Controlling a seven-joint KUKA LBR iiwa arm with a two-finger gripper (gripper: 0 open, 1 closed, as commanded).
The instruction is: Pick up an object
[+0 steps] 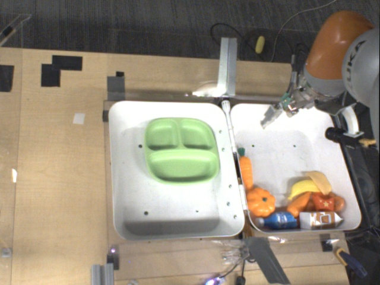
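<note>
My claw (272, 116) hangs over the far edge of the right bin (285, 144); I cannot tell how it stands. Well below it, at the near wall, lie a small orange pumpkin (261, 201), a carrot (246, 171), a banana (304, 188) and a blue can (279, 221).

Left white bin (127, 159): sits on wooden desk (53, 171), holds green divided tray (180, 149) near its centre. Metal post (228, 67) stands behind bin's far right corner. Black patches (61, 69) on desk, left of and behind bin. Dark carpet (148, 10) beyond desk's far edge.
</note>
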